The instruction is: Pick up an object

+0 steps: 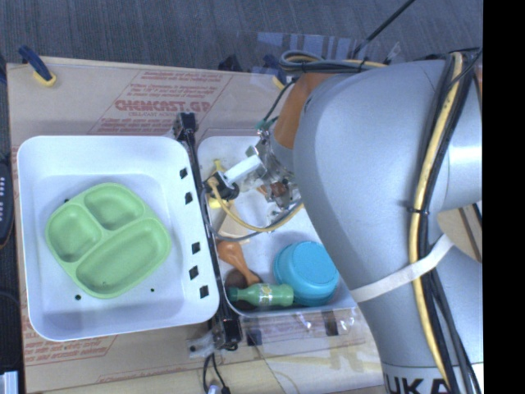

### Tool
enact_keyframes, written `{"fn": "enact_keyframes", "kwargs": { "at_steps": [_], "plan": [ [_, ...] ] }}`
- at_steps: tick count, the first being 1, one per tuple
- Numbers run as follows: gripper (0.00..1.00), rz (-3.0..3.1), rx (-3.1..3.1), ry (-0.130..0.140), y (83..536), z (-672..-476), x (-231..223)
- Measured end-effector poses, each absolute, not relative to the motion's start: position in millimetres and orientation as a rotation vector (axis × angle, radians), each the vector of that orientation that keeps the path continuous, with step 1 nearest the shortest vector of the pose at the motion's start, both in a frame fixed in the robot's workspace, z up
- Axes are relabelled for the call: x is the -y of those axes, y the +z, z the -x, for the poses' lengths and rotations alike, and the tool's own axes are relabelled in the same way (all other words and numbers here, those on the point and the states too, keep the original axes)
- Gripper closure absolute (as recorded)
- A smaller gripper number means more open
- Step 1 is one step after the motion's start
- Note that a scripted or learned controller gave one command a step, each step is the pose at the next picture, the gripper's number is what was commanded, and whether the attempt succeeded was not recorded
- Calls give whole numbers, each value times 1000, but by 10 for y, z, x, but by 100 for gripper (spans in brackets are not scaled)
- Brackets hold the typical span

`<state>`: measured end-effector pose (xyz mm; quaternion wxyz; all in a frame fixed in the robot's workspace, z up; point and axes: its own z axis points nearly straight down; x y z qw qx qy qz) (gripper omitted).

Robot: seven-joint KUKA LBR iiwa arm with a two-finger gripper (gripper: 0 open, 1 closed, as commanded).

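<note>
Here my gripper hangs low in the right bin, near its far edge, to reach something, though my own arm hides whether it has closed.

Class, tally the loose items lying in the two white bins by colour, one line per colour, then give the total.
Green: 2, the divided plate and the bottle
Blue: 1, the bowl
Orange: 1, a partly hidden item
Total: 4 that can be made out

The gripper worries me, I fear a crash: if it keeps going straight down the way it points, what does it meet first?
Probably the right bin's white floor: the gripper points down into its upper part, above the blue bowl and green bottle. Depth is unclear.
</note>
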<state>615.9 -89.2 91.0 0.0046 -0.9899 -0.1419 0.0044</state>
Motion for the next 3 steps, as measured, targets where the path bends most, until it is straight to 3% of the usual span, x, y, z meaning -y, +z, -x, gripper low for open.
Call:
{"fn": "enact_keyframes", "kwargs": {
  "at_steps": [1,2,3],
  "plan": [
    [0,3083,541,19,903,-5524,935],
    [0,3098,474,10,1102,-6498,914],
    [0,3100,451,25,892,-5802,925]
  ]
}}
